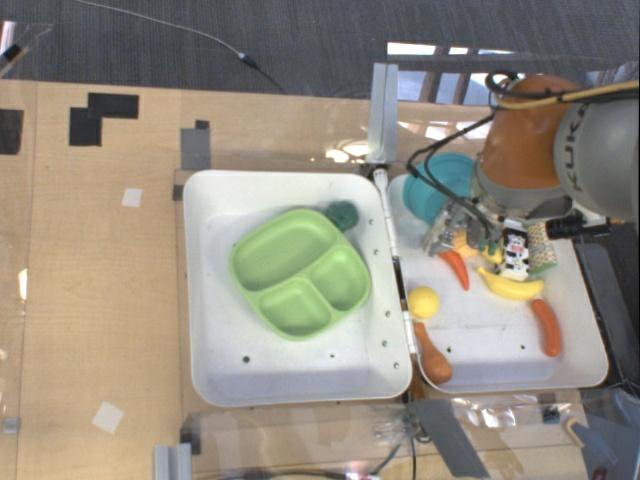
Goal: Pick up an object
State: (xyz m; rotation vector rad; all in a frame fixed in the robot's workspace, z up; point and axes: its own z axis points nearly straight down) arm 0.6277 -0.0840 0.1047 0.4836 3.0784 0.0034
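Gripper [470, 236] hangs low over the right bin [580, 368]; finger state cannot be told. Red pepper [457, 267] lies just below it, long axis slanting away from the yellow banana [512, 287] beside it.

Two white bins [215, 368]; one green divided plate [300, 271]; one banana [512, 287]; one lemon [424, 303].

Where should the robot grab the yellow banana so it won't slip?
Probably at the middle of the banana, coming straight down from above. It lies flat on the right bin's floor, curved like a smile, so its middle is the thickest, steadiest part. The gripper should close across its narrow width, not along its length; other toys crowd its upper side.
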